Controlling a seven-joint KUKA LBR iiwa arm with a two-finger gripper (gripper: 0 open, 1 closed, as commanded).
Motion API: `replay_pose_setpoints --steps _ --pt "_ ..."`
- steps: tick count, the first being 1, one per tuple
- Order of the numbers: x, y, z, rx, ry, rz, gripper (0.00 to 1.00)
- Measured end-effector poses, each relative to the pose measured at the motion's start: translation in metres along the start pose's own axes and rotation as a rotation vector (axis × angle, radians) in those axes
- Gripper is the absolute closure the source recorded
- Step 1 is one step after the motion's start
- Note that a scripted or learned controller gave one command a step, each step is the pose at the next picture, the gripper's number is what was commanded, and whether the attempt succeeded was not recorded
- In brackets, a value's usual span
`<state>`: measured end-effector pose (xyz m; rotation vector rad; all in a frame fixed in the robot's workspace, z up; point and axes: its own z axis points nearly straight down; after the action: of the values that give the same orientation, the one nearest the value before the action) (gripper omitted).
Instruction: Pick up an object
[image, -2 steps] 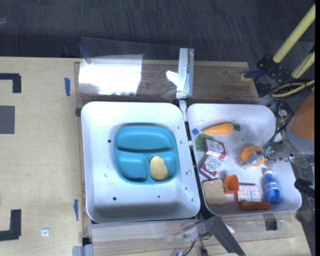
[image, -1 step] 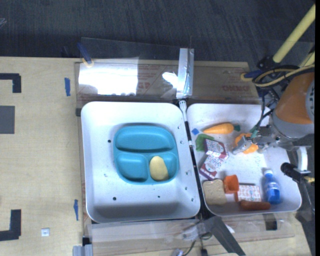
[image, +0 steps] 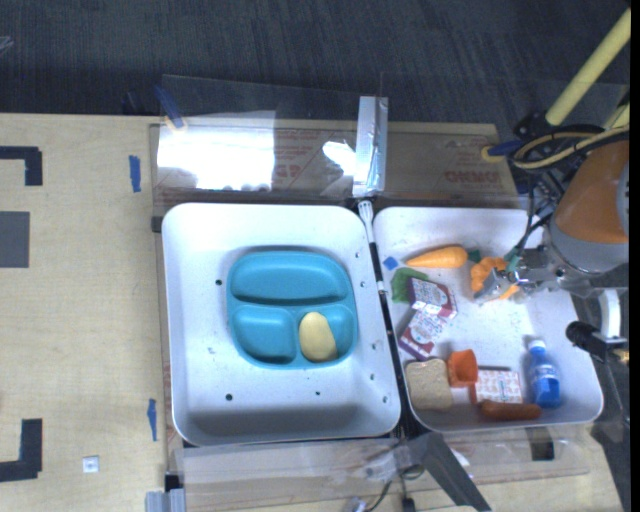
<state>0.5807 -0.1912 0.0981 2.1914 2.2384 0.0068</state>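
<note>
From the overhead camera, the grey arm (image: 590, 215) with its orange band is reaching in from three o'clock, over the right bin (image: 570, 405). The gripper (image: 500, 280) is hanging low near that bin's top middle, right at a small orange piece (image: 487, 272), and its tips are sitting against that piece; whether they are spread or pinching it, I cannot tell from here.

Just toward nine o'clock of the gripper, a carrot (image: 436, 258) is lying on its side, pointing toward the bin divider. Below it, red-and-white packets (image: 428, 308) are crowding together near the left wall. At six o'clock in this bin, a slice of bread (image: 428, 385) is lying flat, with an orange cup-like item (image: 462, 366) just beside it and a red-and-white box (image: 497, 386) next along. A blue bottle (image: 542, 372) is lying toward four o'clock, well apart from the gripper.

Over in the left bin (image: 190, 300), a blue divided tray (image: 290, 300) is sitting in the middle, and a yellow lemon-like object (image: 317, 336) is resting in its lower right compartment.
</note>
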Motion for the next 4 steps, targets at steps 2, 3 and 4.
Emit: replay_pose_setpoints --steps 2,3,4 --pt "0.061 0.06 0.012 0.007 0.003 -0.018 0.0" --pt "-0.003 0.072 0.014 0.029 0.007 0.085 0.0" --pt "-0.003 0.069 0.006 0.041 0.006 0.083 1.0"
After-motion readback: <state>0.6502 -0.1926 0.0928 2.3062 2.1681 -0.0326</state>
